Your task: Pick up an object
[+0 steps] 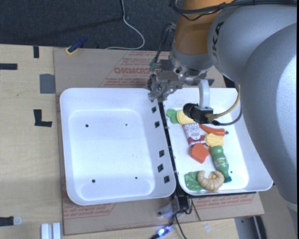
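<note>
The gripper (161,89) is hanging over the right bin's (241,151) far left corner, just above the wall that this bin is sharing with the left bin (65,133). Whether its jaws are released or clenched cannot be told from this angle.

The objects to pick are all lying inside the right bin, crowding its left half and keeping well apart from its right wall. Nearest the bin's far left corner, a green piece (172,116) is lying just beside a yellow piece (184,117). Toward the bin's middle, a red and white packet (192,132) is lying lengthwise, and its near end is touching an orange wedge (200,153). A red pepper (213,130) is lying just right of the packet, with a yellow corn (214,140) touching it on the near side. A green bottle (220,158) is stretching from the corn toward the bin's near wall. By the near wall a tan curl (211,179) is resting on a green leaf (191,181), and a small teal piece (228,179) is peeking out beside the bottle's near end.

Both bins are sitting on a cardboard sheet (114,68), which is reaching past the right bin's far wall. A white cable (132,29) is trailing over the dark ground well beyond that wall.
</note>
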